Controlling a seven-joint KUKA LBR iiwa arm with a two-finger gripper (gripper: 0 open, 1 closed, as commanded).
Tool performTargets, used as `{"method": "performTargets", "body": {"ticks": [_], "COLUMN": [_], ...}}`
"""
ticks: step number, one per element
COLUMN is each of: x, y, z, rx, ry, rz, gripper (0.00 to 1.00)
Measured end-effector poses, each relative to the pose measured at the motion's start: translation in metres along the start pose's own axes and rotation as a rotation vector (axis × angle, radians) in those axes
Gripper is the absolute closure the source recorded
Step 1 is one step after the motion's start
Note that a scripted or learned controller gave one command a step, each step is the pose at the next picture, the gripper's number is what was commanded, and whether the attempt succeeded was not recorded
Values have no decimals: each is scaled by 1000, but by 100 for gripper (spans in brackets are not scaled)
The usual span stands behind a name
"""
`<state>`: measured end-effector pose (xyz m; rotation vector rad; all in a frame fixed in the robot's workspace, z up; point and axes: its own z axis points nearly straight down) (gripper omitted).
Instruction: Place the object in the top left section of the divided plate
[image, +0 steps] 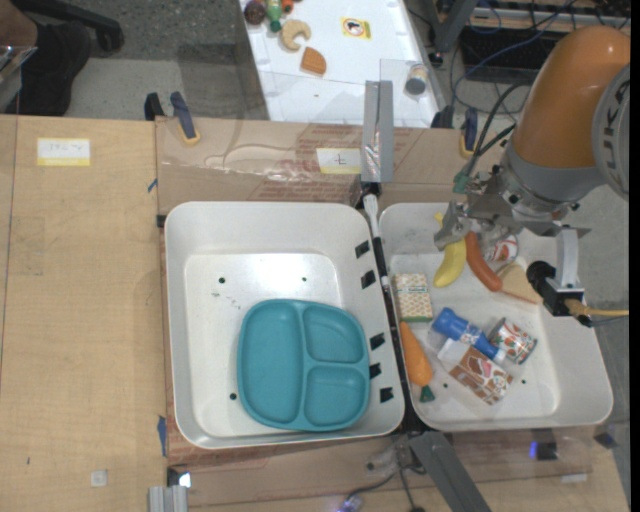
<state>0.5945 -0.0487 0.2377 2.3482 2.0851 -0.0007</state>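
Two bins are seen; the divided plate (302, 365) lies in the left one, while the gripper (462, 228) is poised at two o'clock above the banana (452, 263); its opening cannot be told.

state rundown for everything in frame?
divided plate: flat in left bin, sections bare
hand: over right bin, by the banana
banana: lying in right bin
carrot: lying along right bin's left wall
sausage: lying beside banana
blue bottle: on its side
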Motion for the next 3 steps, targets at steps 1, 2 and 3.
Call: {"method": "performTargets", "body": {"ticks": [1, 2, 3], "x": [67, 117, 116], "y": [-81, -84, -83], "z": [32, 46, 46], "rx": [2, 3, 2], "ry": [2, 2, 2], "rz": [-56, -227, -225], "gripper": [100, 100, 0]}}
